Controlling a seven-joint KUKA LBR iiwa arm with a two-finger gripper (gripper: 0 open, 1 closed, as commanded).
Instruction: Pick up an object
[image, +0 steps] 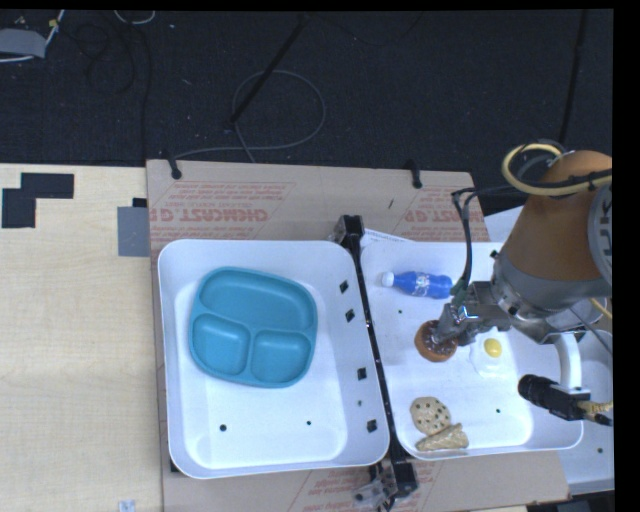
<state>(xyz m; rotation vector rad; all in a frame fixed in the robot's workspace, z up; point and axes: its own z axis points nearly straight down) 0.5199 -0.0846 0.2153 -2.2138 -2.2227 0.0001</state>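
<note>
Camera view: gripper (447, 327) low in right bin (520, 425), directly over brown round object (434, 345); finger state cannot tell. Blue bottle (420, 284) just beyond object, fried egg (490, 350) beside it, cookie (429, 410) nearer camera.

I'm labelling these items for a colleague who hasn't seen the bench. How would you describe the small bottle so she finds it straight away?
Start at the right-hand white bin of the two. Along its far side lies a small blue bottle on its side, white cap pointing toward the divider. It is the one blue item in that bin; the brown round piece, fried egg and cookie sit nearer.
</note>
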